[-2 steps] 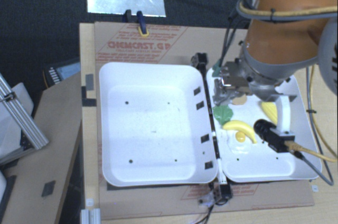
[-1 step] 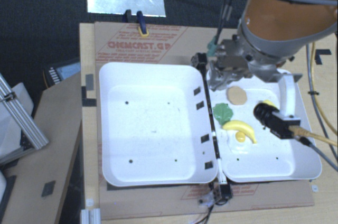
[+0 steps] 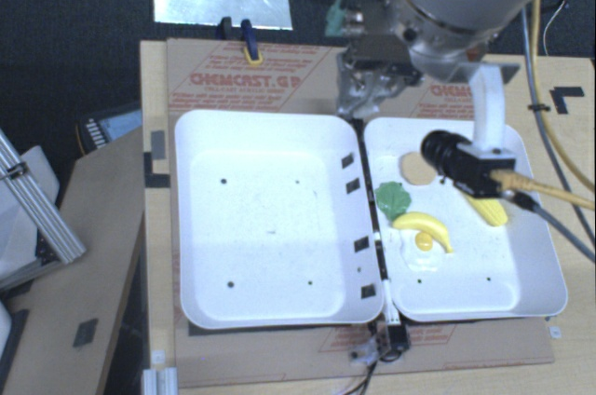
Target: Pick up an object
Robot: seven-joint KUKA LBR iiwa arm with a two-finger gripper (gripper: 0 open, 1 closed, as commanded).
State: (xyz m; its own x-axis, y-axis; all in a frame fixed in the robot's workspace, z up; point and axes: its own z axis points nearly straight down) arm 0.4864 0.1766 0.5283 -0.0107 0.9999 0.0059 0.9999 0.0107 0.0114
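My gripper [image 3: 358, 104] hangs over the far edge of the bins, above the divider between them. Its fingers are too small and dark to read. The right bin [image 3: 531, 281] holds a green leafy toy [image 3: 393, 197], a yellow banana [image 3: 424, 226], a fried egg [image 3: 423, 251], a tan round piece [image 3: 413, 168] and a yellow corn-like piece [image 3: 491, 210]. All of them lie nearer the camera than the gripper, none touching it.
The left bin [image 3: 270, 216] stands beside the right one, joined by a row of dark clips [image 3: 363, 244]. Cardboard [image 3: 242, 81] lies under both bins. A blue and yellow clamp [image 3: 250, 44] sits at the cardboard's far edge.
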